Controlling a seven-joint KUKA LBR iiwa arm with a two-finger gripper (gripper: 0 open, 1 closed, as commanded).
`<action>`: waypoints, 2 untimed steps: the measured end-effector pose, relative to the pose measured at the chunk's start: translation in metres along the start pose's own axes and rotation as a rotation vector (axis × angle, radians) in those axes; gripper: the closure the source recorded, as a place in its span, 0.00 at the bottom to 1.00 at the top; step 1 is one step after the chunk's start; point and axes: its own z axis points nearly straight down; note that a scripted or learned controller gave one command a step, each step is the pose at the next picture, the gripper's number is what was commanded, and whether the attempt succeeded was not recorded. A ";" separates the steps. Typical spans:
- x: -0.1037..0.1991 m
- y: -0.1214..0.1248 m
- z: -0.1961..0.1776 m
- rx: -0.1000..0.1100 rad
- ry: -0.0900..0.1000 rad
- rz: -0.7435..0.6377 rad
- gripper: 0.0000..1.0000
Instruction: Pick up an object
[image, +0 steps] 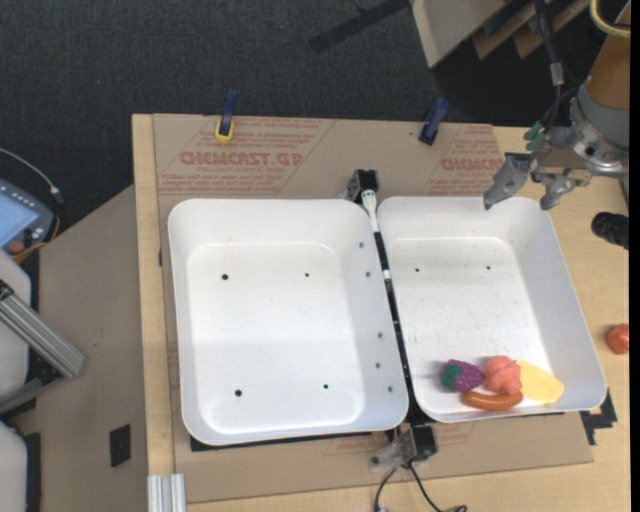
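Toys sit bunched in the near corner of the right bin (560, 260), well apart from the gripper (525, 193) and on the opposite end of that bin from it: a purple piece (461, 375) like a grape bunch, an orange-pink lump (503, 373) touching it, a yellow flat piece (541, 383) beside that, and a reddish sausage shape (491, 400) lying along the near wall. They likely crowd there because the bin floor curves up into its walls, so loose things settle and pile into the corner; that closeness would make a clean grab of any one harder, in my judgement. The left bin (190, 300) lies across the divider from the gripper, further to its side. Just outside the right bin, nearer the arm's base side, a small orange object (619, 339) rests on the bench. Farthest back, the gripper hangs over the far rim of the right bin, fingers (497, 193) spread apart and released, nothing between them and touching nothing visible. The pick has yet to begin; the arm would need to travel toward the near corner and descend.
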 end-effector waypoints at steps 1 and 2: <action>0.080 -0.045 -0.050 0.003 0.002 -0.002 0.00; 0.118 -0.136 -0.145 0.001 0.000 -0.003 0.00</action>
